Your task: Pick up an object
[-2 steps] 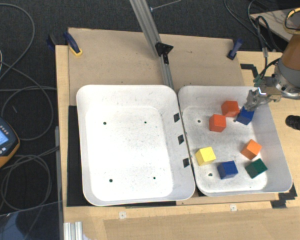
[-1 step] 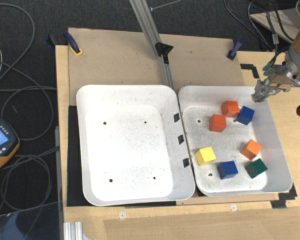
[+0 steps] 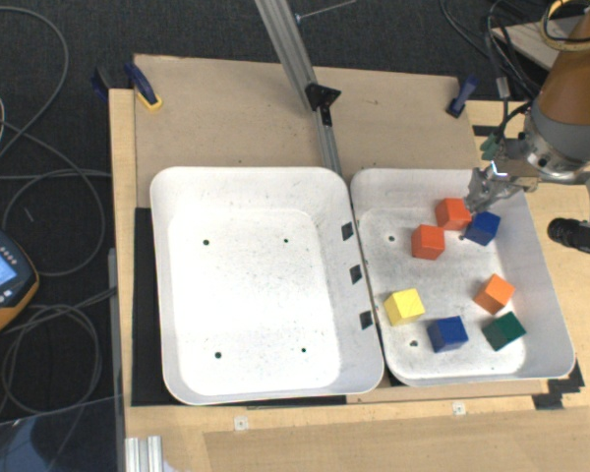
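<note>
Gripper [image 3: 484, 193] low over right bin [image 3: 531, 293], far corner — finger state impossible to tell. Nearest targets: orange cube [image 3: 451, 212] and blue cube [image 3: 482, 229], touching. Likely light, rigid, smooth-faced; best pinched across opposite flat sides. No long axis — both skewed to bin walls.

Two bins are sitting side by side on the bench [image 3: 275, 96]. Six blocks are lying in the right bin [image 3: 541, 352]: two [image 3: 452, 212] [image 3: 428, 241] toward the back, four [image 3: 405, 305] [image 3: 446, 332] [image 3: 494, 293] [image 3: 502, 329] nearer the front. The gripper [image 3: 484, 193] is hanging over the rear blocks.
</note>
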`<state>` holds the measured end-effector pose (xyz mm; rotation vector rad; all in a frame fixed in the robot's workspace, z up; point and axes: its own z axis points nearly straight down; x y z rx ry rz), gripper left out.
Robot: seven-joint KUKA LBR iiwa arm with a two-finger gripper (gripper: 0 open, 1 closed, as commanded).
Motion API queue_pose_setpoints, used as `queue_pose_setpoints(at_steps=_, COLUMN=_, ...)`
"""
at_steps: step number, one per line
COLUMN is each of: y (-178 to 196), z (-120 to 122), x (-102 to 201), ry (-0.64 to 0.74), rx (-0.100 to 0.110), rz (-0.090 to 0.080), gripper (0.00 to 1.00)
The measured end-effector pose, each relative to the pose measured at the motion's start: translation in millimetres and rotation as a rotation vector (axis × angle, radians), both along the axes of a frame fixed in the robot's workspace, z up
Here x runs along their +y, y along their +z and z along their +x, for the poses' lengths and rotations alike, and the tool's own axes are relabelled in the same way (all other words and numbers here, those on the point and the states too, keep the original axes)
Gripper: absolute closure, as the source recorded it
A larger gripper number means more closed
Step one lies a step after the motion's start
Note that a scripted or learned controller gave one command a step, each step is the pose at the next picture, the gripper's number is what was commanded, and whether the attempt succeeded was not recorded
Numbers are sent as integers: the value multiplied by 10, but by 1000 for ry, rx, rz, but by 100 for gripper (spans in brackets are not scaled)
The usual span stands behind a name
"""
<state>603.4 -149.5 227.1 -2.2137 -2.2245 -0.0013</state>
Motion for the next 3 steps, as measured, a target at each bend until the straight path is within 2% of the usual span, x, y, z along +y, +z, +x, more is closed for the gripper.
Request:
queue_pose_setpoints(at_steps=1, y=-80, z=-159, x=529, ry=1, rx=1, rz=1, gripper=100)
queue_pose_setpoints(at_steps=2, y=-16, z=-233, x=1079, ry=2, rx=0, rz=1, gripper=100)
queue_pose_setpoints(at_steps=3, y=124, z=-409, x=1594, ry=2, rx=0, rz=1, gripper=100)
